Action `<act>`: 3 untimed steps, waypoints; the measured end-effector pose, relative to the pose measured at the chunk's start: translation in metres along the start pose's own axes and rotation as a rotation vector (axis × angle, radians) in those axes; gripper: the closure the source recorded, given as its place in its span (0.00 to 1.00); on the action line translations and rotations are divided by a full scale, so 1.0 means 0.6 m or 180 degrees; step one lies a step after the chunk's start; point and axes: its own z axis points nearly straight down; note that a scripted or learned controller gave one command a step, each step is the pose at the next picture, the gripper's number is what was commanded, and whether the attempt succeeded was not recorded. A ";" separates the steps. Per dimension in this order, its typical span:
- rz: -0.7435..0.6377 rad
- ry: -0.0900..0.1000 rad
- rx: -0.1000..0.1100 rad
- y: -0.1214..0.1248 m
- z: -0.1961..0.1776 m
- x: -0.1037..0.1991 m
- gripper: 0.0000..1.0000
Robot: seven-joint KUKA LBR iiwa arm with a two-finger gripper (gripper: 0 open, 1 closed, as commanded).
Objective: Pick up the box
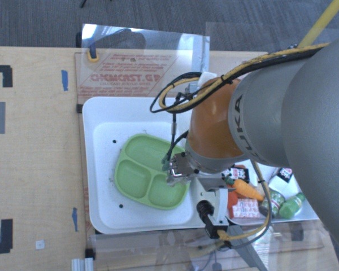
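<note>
Lying flat in the right bin, the box (246,209) is a red-and-white carton just right of and a little below the claw (175,171), with an orange carrot-shaped toy (247,188) resting across its upper edge and a green bottle (282,203) close on its far side. Whether the claw is wide, narrow or holding anything I cannot tell, since the arm's orange wrist band (214,123) covers it from above. It sits over the right edge of the green divided plate (147,173) in the left bin (99,151), so the step in hand looks like getting across to the box. Doing that well likely means rising above the wall between the bins, coming down on the box's bare lower part away from the toy, and gripping across the short side. Room is tight: the bottle and toy crowd two sides, and a clear panel runs along the near edge of the bench (28,151).
</note>
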 end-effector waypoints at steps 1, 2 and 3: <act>-0.0031 -0.0003 -0.0012 0.095 -0.070 -0.036 1.00; 0.0423 -0.0003 -0.0012 0.137 -0.018 -0.162 1.00; 0.0024 0.0005 -0.0002 0.001 -0.018 -0.256 1.00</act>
